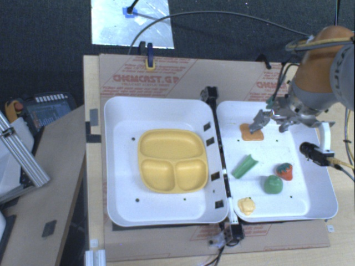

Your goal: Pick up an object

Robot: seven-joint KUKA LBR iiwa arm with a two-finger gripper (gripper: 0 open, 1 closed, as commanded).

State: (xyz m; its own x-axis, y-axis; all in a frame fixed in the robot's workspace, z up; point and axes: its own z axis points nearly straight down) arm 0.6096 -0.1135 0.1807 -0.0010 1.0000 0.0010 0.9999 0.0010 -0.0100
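The right bin (pixel 310 204) holds several small toy foods. An orange flat piece (pixel 251 133) lies at its far left, a green elongated piece (pixel 244 166) near the middle, a red piece with a green top (pixel 285 171) and a green round piece (pixel 272 184) to the right, and a yellow piece (pixel 246 205) at the front. My gripper (pixel 271 125) hovers over the bin's far part, open, with its left finger (pixel 257 124) just above the orange piece. Nothing sits between the fingers.
The left bin (pixel 119 204) holds a yellow three-compartment tray (pixel 172 160). A black divider (pixel 217 148) runs between the bins. A black fitting (pixel 312 153) sits at the right bin's right side. The grey arm with its orange band (pixel 327 37) reaches in from the upper right.
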